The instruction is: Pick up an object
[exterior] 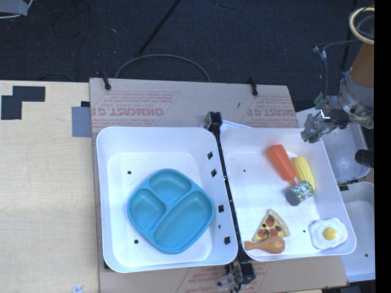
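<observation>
While arm (360, 72) sits at right edge, gripper (313, 127) hangs over right bin's (244, 151) upper right corner, nothing between fingers; jaw state cannot be told. Right bin contents: orange carrot (281, 162) touching yellow corn (304, 172), small can (300, 193) just below, pizza slice (270, 225), chicken drumstick (266, 246), fried egg (328, 234) at lower right corner. Left bin (116, 145) holds blue divided plate (170, 210).

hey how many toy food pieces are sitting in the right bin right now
6. Carrot and corn lie side by side at the upper middle, the can just below them; pizza slice and drumstick sit near the front; fried egg at the front right corner.
</observation>
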`<state>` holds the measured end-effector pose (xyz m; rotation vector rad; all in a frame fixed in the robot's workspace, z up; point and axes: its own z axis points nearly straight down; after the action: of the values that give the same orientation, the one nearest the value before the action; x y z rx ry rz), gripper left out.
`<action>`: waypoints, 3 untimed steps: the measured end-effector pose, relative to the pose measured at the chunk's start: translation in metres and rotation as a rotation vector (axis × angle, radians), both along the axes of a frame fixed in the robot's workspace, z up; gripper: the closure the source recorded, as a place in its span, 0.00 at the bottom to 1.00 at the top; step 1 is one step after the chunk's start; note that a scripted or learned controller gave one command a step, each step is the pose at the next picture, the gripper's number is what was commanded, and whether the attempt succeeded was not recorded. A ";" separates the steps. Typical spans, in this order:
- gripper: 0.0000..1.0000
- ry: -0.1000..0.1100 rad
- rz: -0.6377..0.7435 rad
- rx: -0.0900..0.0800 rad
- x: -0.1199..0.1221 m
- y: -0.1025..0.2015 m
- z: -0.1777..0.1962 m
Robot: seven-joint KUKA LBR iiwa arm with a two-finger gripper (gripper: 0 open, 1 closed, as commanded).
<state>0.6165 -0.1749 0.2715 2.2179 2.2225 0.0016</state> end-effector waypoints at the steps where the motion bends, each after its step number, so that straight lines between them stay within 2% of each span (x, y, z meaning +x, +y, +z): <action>1: 1.00 0.006 0.003 0.003 0.003 0.060 -0.016; 3: 1.00 0.006 0.002 0.002 0.001 0.157 -0.016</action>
<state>0.6176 -0.0181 0.2555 2.2205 2.2285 -0.0029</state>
